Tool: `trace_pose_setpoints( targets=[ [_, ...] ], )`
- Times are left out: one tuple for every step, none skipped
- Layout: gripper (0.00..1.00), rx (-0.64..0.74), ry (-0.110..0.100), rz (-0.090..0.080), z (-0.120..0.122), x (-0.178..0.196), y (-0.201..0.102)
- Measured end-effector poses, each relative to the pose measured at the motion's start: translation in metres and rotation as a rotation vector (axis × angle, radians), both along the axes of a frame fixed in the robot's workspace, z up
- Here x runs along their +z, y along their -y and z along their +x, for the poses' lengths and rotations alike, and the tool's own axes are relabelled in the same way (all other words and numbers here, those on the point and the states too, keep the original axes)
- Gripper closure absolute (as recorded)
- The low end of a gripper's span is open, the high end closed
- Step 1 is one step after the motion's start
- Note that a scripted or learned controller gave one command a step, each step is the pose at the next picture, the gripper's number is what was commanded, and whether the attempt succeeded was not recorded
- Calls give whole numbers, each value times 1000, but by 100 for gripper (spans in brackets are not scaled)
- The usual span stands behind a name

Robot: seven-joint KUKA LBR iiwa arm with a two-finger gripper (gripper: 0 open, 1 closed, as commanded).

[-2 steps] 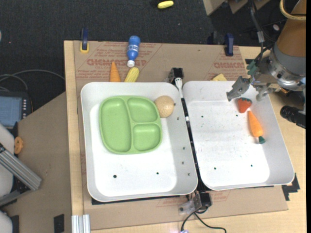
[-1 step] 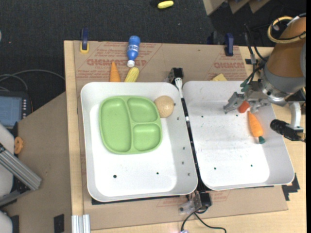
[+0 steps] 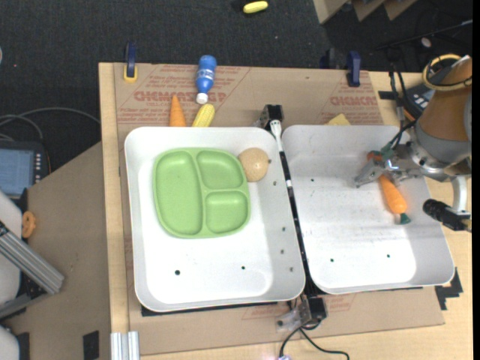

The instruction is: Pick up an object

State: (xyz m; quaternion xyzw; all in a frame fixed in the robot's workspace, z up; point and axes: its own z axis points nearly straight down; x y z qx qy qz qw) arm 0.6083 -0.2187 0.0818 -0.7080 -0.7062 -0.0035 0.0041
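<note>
Reaching in from the right, the arm (image 3: 442, 118) puts its hand (image 3: 379, 167) low inside the right bin (image 3: 360, 268). Its metal fingers (image 3: 367, 175) are spread apart and point left. Nothing sits between them.

A toy carrot (image 3: 393, 196) lies just beside the hand, orange with a green tip. It rests on the bin floor, slanting down and to the right.

The left bin (image 3: 202, 276) holds a green plate (image 3: 200, 192) with three parts. A small tan ball (image 3: 254, 163) touches the plate's top right corner.

Behind the bins, on the brown board (image 3: 300, 88) that covers the bench (image 3: 67, 201), there are a little blue and white bottle (image 3: 205, 77), another small carrot (image 3: 176, 112) and a yellow corn toy (image 3: 203, 115). Red letters are printed on the board, but they are too faint to read for sure.

A yellow thing (image 3: 255, 7) lies far back on the dark floor (image 3: 75, 21).
</note>
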Motion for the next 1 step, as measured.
trace_pose_setpoints(
  targets=[
    [0,8,7,-12,61,4,-27]
  ],
)
